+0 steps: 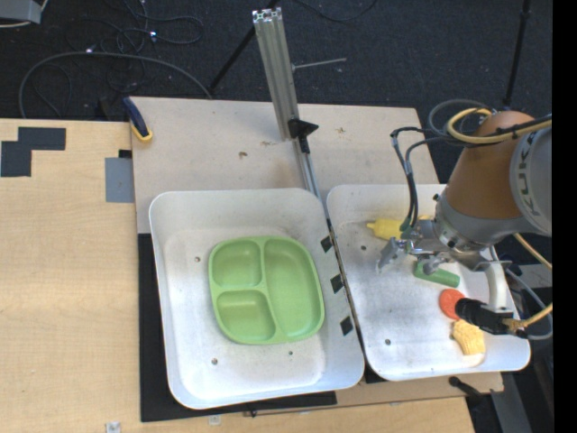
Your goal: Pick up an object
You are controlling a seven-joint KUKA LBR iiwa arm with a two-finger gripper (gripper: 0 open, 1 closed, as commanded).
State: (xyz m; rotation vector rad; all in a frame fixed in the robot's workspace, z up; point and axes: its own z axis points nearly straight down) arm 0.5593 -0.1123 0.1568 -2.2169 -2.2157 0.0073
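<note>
The arm reached in from 3 o'clock and hung over the right bin, with the claw low over the upper half of that bin's floor. Honestly I couldn't tell whether the claw was spread or pressed together, since that end of it was too small and cluttered to read.

All the loose bits sat in the right bin. A small yellow piece lay just at 12 o'clock of the claw, near the bin's far rim, and it looked very close to the claw, though I couldn't say if they touched. A green piece lay at about 4 o'clock of the claw, tucked under the wrist. Just past it, further toward 5 o'clock, was an orange-red piece. A ridged yellow piece sat nearest the bin's 5 o'clock corner.

The left bin had a green divided plate lying flat in the middle, with three compartments and well apart from the claw. Both bins sat side by side on the desk, rims nearly touching. A metal post stood at 12 o'clock of the gap between them.
</note>
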